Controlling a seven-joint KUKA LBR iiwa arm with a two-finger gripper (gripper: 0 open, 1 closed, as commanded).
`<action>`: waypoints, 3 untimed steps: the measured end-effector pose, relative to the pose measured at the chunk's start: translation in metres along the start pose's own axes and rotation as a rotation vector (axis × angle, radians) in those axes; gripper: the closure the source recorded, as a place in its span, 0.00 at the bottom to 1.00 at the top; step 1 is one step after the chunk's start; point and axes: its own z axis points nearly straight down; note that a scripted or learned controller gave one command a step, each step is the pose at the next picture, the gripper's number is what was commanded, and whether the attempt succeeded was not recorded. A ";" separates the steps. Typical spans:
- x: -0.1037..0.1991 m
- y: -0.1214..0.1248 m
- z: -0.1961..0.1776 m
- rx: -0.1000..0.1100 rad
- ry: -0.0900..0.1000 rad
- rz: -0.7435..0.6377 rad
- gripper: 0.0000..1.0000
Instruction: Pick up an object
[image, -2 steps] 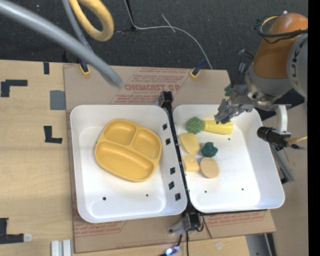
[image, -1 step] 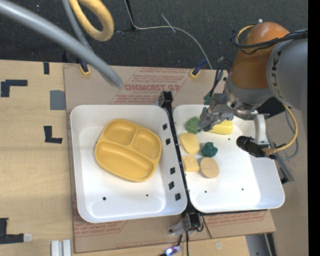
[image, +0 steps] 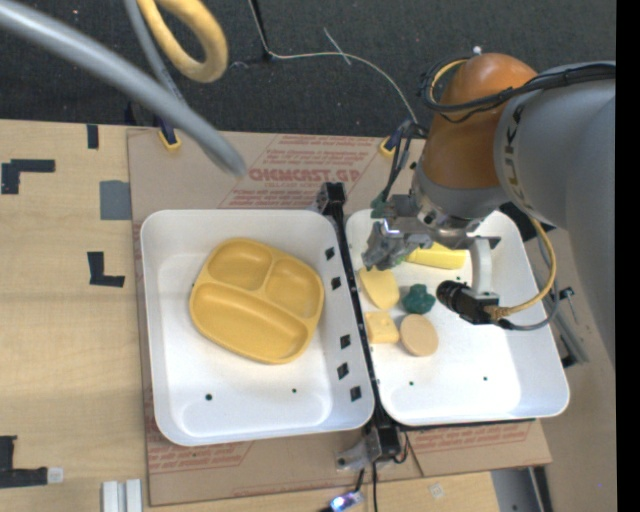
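- The gripper (image: 385, 250) hangs low over the right bin (image: 520, 400), up near the divider between the two bins. It looks like the approach for a grab, with nothing lifted yet.
- The fingers can't really be read from this angle. The wrist body covers most of them, so whether they're spread or closed is anyone's guess, and nothing shows between them.
- The closest candidate is the pale yellow wedge (image: 380, 288), just below the fingers. A small yellow block (image: 380, 327) sits further below that, touching or nearly touching a tan round disc (image: 419, 336).
- A dark green lump (image: 415, 297) lies just beside the wedge, below and to the right of the fingers. A yellow strip (image: 438, 258) pokes out right beside the wrist.
- To do this well, the arm should probably pick the wedge and centre over it before descending. The pieces are crowded, so an off-centre drop would likely just nudge the green lump or pinch two things at once.
- The divider wall is close on the left, so the fingers want room on that side.
- The yellow compartment plate (image: 258, 298) in the left bin (image: 170, 400) is well away and not really in play.
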 end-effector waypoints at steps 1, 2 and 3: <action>0.055 -0.004 0.012 0.000 0.000 -0.001 1.00; 0.104 -0.007 0.015 0.000 0.000 -0.001 1.00; 0.101 -0.007 0.015 -0.001 -0.001 0.002 0.00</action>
